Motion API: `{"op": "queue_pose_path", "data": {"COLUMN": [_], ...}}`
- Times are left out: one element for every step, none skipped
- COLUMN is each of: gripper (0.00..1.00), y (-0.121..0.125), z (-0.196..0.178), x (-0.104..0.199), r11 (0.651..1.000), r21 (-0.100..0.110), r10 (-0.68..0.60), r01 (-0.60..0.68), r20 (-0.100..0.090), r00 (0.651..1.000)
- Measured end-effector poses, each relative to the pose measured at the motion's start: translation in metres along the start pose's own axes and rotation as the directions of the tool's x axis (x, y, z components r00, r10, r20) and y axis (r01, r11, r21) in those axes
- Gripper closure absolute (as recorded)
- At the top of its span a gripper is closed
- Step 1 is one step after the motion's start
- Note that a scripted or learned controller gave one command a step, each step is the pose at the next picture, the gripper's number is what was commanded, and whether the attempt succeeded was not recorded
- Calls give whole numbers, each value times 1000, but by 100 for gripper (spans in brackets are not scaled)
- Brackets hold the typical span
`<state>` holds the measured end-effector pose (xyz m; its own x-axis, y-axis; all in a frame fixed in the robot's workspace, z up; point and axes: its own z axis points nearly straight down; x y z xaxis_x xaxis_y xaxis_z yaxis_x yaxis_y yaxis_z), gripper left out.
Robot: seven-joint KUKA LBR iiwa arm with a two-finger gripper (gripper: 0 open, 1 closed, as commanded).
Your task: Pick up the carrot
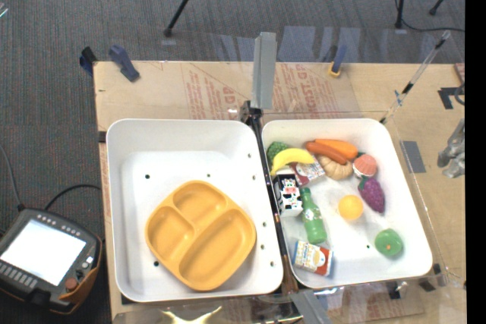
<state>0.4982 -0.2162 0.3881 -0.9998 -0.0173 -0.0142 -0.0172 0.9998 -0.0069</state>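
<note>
Nearest the camera in the right-hand shallow white bin (pixel 414 197) lie a small orange-and-white juice carton (pixel 313 258) and a round green plastic apple (pixel 389 243). Both are nearer to the viewer than the grey metal gripper (pixel 453 152), which hangs over the bench just outside the bin's right wall. Whether it is open or closed cannot be told.

Further back lie a purple plastic bunch of grapes (pixel 372 195) and a tan toy pastry (pixel 336 167).

The orange, tapered plastic carrot (pixel 332 149) lies on its side at the bin's far end, well to the left of the gripper as seen, across most of the bin's width.

The risk is crowding. The carrot touches the pastry, and a yellow plastic banana (pixel 292 158) lies just beside its tip. A closing grip could catch a neighbour instead, or nudge the smooth, rounded carrot so it rolls away.
</note>
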Motion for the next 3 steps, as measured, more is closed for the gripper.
{"op": "queue_pose_path", "data": {"gripper": [100,100,100], "y": [4,3,2], "z": [-104,-100,-86], "x": [12,14,3], "r11": [988,981,978], "r21": [-5,-11,-12], "r10": [-154,-196,-210], "r01": [154,196,210], "r20": [-3,-11,-12], "r00": [988,981,978]}}
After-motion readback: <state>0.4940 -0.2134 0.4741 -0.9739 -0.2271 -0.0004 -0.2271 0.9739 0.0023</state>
